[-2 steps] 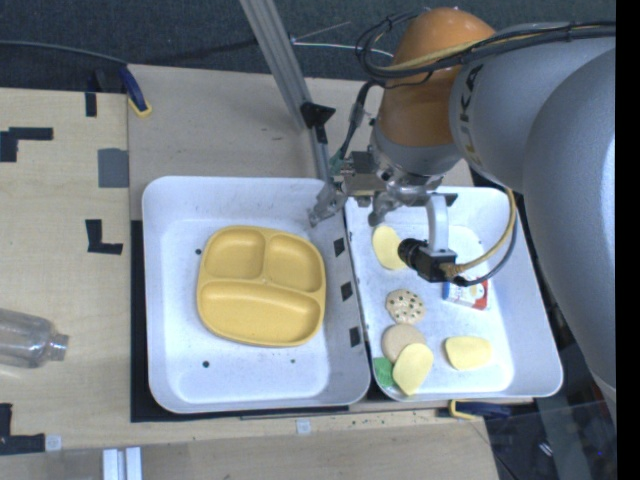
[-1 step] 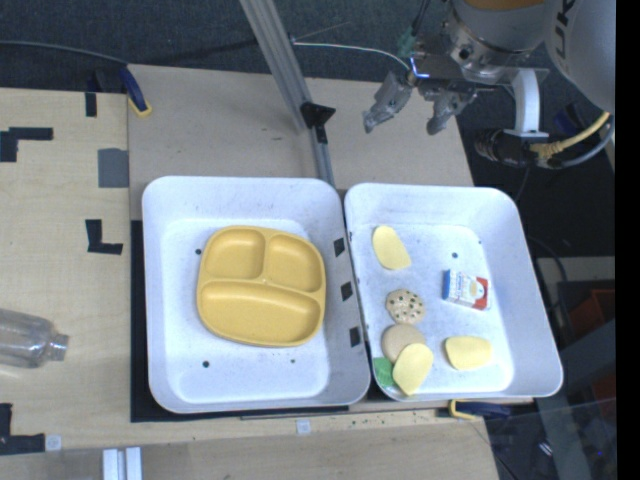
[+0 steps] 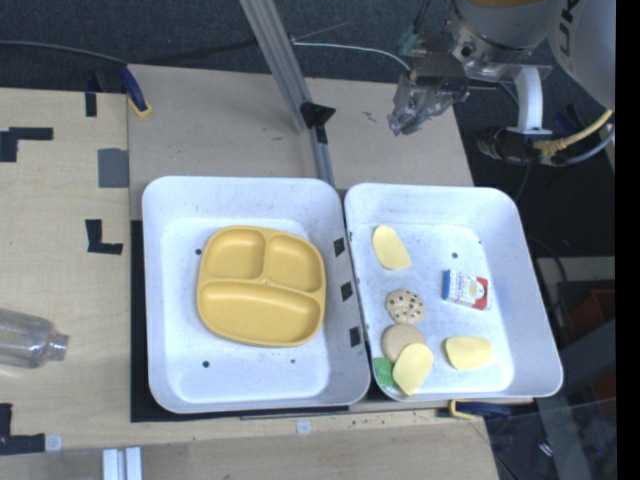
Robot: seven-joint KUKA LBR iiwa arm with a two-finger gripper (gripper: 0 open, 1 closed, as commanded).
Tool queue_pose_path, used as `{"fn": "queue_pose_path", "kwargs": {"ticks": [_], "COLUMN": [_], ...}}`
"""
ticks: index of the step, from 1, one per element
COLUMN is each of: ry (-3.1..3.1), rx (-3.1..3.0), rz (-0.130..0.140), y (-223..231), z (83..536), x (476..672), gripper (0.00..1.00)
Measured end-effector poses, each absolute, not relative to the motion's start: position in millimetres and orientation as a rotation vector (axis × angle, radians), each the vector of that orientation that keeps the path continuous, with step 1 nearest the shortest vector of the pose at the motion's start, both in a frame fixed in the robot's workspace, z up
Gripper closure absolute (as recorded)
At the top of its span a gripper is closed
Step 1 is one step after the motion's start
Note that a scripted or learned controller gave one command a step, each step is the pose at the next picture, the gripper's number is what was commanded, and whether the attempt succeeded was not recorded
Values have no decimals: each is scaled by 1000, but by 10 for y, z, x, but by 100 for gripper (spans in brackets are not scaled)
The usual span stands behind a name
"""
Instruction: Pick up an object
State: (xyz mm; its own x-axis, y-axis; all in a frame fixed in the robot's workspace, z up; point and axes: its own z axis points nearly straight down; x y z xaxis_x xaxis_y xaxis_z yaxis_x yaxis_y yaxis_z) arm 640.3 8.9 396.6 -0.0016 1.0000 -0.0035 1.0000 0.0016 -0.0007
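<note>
Two white bins sit side by side on the worktop [image 3: 230, 128], and the arm's gripper [image 3: 410, 118] hangs high above the far edge of the right bin [image 3: 500, 208], well apart from everything in it. Whether its fingers are apart or together cannot be told from this angle; nothing is seen between them. Down in the right bin: a yellow oval piece [image 3: 390, 247] near the far left corner, a cookie [image 3: 404, 305] just below it, a small carton [image 3: 466, 289] with red and blue print to the right, a yellow wedge [image 3: 467, 352] near the front right, and at the front left a beige lump [image 3: 400, 339] touching a pale yellow piece [image 3: 413, 367], with a bit of green [image 3: 382, 372] beside them. Over in the left bin [image 3: 170, 208], a yellow divided plate [image 3: 262, 285] lies flat in the middle. On the worktop's far left, a clear bottle [image 3: 28, 338] lies on its side.
</note>
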Motion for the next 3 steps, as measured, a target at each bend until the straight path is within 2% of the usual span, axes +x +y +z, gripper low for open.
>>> {"fn": "queue_pose_path", "kwargs": {"ticks": [1, 2, 3], "ry": [2226, 2227, 2224], "rx": [2225, 2225, 2211], "rz": [-14, -14, 11], "y": [51, 42, 401], "z": [3039, 1833, 2509], "x": [6147, 5937, 6571], "gripper": [100, 100, 100]}}
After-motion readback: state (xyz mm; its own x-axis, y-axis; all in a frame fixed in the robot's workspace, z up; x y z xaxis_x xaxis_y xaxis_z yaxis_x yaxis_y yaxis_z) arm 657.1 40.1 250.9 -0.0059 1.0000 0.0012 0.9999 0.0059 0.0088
